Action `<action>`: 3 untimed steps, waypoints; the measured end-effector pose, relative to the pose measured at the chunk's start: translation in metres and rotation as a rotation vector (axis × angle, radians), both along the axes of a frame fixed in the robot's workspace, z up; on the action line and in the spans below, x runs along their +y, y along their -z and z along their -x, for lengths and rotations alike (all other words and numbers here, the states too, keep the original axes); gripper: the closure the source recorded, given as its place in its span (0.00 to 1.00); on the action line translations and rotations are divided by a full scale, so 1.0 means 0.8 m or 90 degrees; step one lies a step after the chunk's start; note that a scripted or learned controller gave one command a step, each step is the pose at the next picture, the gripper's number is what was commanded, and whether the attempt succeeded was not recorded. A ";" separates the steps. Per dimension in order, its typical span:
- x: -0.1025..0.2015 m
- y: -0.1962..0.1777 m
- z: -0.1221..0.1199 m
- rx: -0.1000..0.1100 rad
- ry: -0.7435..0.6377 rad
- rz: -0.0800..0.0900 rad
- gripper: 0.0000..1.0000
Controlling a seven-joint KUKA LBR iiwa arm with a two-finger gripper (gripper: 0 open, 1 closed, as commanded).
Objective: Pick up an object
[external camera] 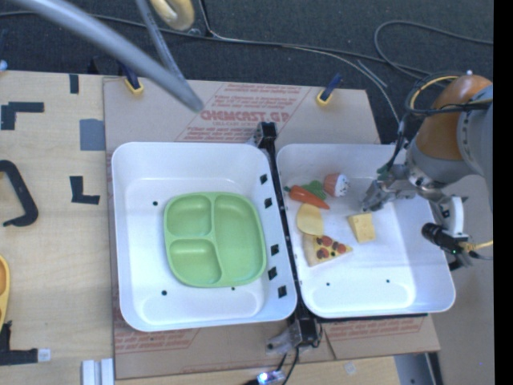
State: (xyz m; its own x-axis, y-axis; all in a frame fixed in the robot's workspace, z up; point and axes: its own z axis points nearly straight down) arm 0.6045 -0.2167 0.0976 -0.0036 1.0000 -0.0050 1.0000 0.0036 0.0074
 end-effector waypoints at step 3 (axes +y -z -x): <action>0.018 -0.196 -0.020 0.002 0.001 -0.003 1.00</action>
